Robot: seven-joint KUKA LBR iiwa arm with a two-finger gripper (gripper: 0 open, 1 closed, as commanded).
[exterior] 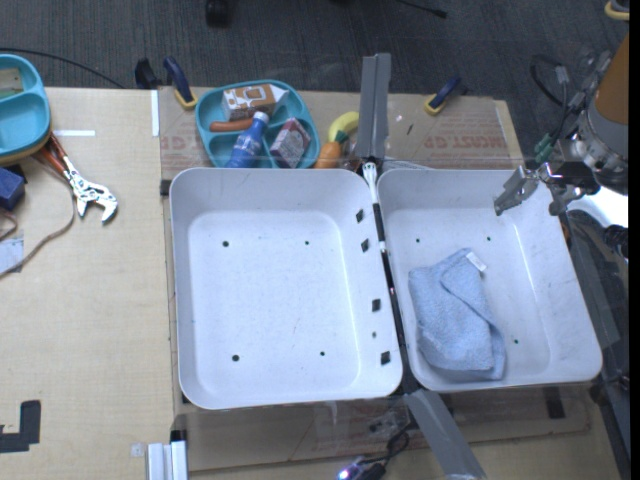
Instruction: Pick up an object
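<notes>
A crumpled light-blue cloth (457, 314) lies in the right bin (560, 258), toward that bin's six o'clock corner, with a small white tag at its upper edge. The hand (533, 190) hangs over the same bin's two o'clock corner, well apart from the cloth; its two fingers are spread, one thin finger (510, 196) slanting down-left, and nothing sits between them. The grey arm (608, 118) enters from three o'clock, cables looping around its wrist.

The left bin (200, 288) lies just beside the right one, a grey divider post (375, 103) rising at twelve o'clock between them. Both bins rest on a pale wooden bench (80, 348); dark carpet (300, 18) runs beyond it.

At the left bin's twelve o'clock, a teal divided tray (212, 108) holds a blue bottle (247, 138) and small packets. A yellow banana-like toy (343, 125) lies just beside it. At nine o'clock on the bench, an adjustable wrench (88, 194) lies near another teal tray (30, 108).
</notes>
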